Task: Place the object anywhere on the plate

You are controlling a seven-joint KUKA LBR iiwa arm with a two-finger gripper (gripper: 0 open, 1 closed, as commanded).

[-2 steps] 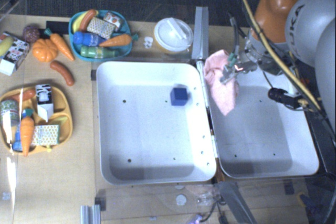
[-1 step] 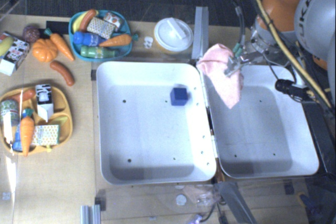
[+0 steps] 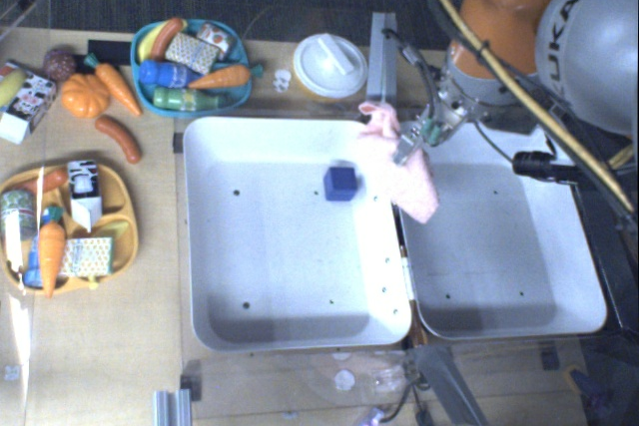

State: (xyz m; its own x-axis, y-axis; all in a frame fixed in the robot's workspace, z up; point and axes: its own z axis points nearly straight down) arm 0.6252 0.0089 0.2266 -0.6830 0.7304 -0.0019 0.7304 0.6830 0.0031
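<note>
Nearest, the two white bins (image 3: 300, 314) hold a blue cube (image 3: 340, 183) in the left one, while the claw (image 3: 411, 147) hangs over their shared rim grasping a pink cloth (image 3: 407, 177), so placing seems undone; beyond, toy food clutters the desk (image 3: 150, 244).

Robot lab: white bins (image 3: 290, 314), KUKA arm (image 3: 589, 45)

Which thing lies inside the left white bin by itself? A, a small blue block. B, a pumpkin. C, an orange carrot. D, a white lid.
A: the small blue block sits alone on the floor of the left bin, with the pink cloth draped over the edge between the two bins.
</note>
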